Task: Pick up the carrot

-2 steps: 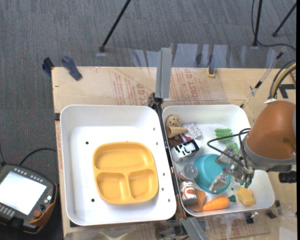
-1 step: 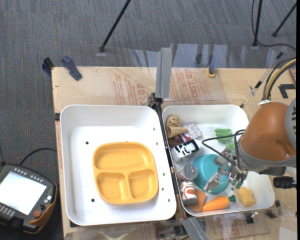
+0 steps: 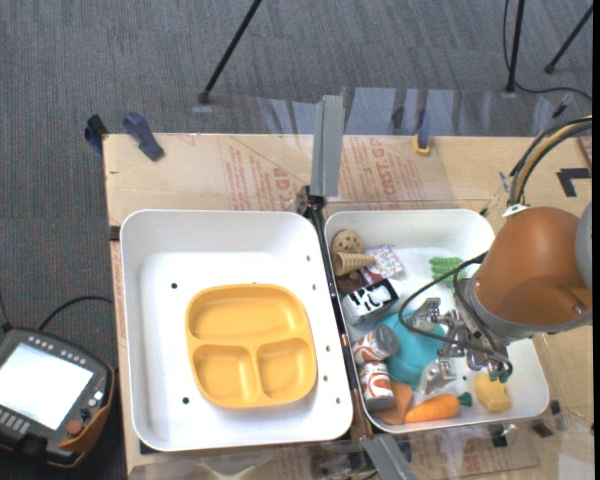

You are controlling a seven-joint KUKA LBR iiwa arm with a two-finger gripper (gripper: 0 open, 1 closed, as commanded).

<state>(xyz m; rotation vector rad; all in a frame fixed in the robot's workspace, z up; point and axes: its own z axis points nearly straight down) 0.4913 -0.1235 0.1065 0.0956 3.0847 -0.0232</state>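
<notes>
Clearly the carrot [image 3: 435,408] lies at the lower right of the frame, against the bin's [image 3: 525,413] near wall beside a yellow block [image 3: 492,396] — the pincer [image 3: 450,368], its spread impossible to judge, risks snagging neighbours or that wall instead.

Glossy white plastic bins [image 3: 140,268], matt yellow plastic tray [image 3: 250,346]

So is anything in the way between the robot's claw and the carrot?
Nothing visible sits between them. The gripper hangs in the right bin, just above the carrot, which lies by the bin's near wall. A teal toy sits close on the left and a yellow block on the right, both beside the carrot.
</notes>
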